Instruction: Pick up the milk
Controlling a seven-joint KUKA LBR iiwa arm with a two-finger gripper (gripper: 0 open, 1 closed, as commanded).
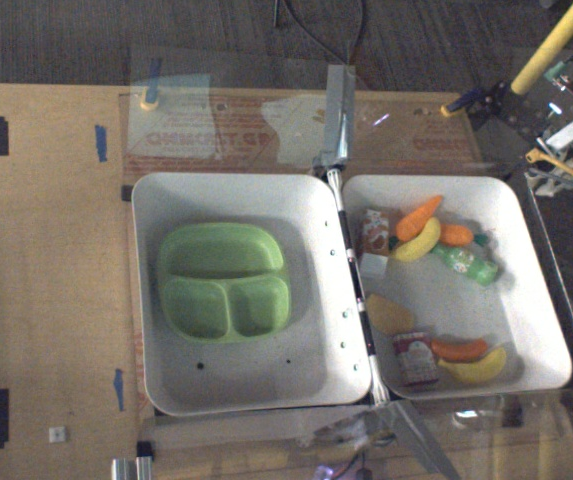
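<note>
On the surface (46, 298), two white bins side by side, touching along a metal strip. In the left bin (156, 368), a green plate (224, 280) with three compartments, lying flat near the middle. In the right bin (526, 298), toy food in two clusters. Far cluster: the milk (374, 233), taken to be the small red-and-white carton against the bin's left wall, though too blurred to be sure; just right of it a carrot (418, 217) lying aslant over a banana (417, 241), touching it; further right a small orange piece (456, 235), and just below that a green bottle (469, 264) on its side. Near cluster, well apart from the milk: a red-and-white box (416, 357) near the front wall, a pale yellow wedge (389, 314) just behind it, and to its right a second carrot (459, 349) resting along a second banana (476, 369). Beyond the bins' far edge, a yellow pole (554, 40) slanting toward the upper right corner, and a black cable (318, 28) looping on the floor. Cannot tell whether the tool is open, closed or gripping anything. Nothing touching the milk from above.
</note>
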